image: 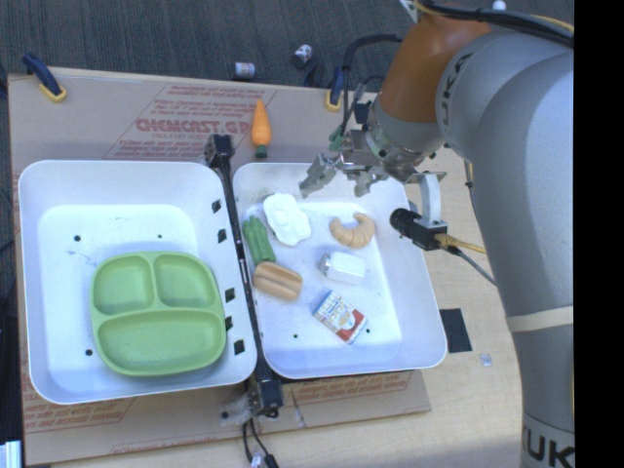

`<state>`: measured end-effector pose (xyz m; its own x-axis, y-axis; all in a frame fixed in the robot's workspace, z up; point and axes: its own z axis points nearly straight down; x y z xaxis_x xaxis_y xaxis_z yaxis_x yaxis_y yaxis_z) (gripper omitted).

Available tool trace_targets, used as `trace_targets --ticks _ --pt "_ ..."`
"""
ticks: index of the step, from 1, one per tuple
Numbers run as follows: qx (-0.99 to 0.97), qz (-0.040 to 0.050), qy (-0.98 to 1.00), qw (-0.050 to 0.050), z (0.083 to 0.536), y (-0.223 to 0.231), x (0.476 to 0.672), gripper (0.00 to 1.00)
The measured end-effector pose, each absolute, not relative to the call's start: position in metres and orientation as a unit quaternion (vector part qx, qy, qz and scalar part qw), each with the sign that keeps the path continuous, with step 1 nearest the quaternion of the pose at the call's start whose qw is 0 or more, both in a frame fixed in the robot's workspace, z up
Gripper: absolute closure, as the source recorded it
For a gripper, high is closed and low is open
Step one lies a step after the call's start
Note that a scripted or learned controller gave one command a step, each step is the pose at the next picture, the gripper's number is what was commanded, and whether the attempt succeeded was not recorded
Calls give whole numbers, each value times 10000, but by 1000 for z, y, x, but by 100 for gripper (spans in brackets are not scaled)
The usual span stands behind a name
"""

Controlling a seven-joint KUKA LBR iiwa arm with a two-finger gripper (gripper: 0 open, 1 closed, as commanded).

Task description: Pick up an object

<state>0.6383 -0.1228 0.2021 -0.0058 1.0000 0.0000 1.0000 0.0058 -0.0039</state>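
Note:
My gripper (pixel 338 175) hangs over the far edge of the right bin (pixel 414 310), its two fingers spread apart with nothing between them. Below it in that bin lie a white fried egg (pixel 286 218), a croissant (pixel 353 230), a green pod (pixel 258 239), a hot dog (pixel 278 281), a small white block (pixel 344 266) and a red-and-white carton (pixel 339 317). The croissant is the nearest piece, just in front of the fingertips and apart from them.
The left bin (pixel 58 213) holds a green divided plate (pixel 156 312). A toy carrot (pixel 260 125) lies on the cardboard behind the bins. A black clip (pixel 219 148) sits at the bins' shared far corner. The arm's bulk covers the right side.

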Motion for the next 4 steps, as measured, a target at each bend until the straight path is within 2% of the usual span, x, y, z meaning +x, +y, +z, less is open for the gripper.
trace_targets --ticks 1,2,3,4 --pt "-7035 14 -7107 21 213 -122 639 100" --pt "-7043 14 -7099 10 217 -60 596 100" --pt "-7044 15 -7098 8 217 -61 596 0" --pt "-7029 17 -7113 11 228 -60 597 100"
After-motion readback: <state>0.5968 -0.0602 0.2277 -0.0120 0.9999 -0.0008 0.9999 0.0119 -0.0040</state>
